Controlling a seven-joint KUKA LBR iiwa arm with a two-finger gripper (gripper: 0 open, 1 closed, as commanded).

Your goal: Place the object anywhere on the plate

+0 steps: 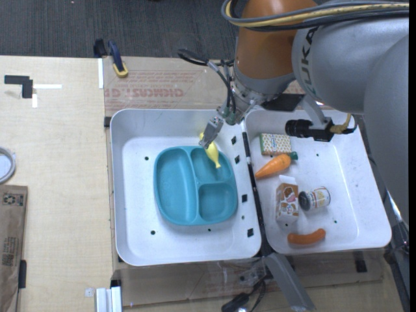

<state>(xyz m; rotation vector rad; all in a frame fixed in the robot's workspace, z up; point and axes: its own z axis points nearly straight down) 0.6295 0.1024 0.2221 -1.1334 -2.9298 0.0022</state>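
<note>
Gripper (pixel 211 135) hangs over the 1 o'clock rim of the blue 3-compartment plate (pixel 188 190) in the left bin (pixel 130 194), fingers pinched on a yellow banana (pixel 213 156) dangling above the plate.

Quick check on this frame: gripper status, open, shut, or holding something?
Gripper: shut on the yellow object, which hangs from its fingers over the far rim of the blue plate in the left bin.
</note>
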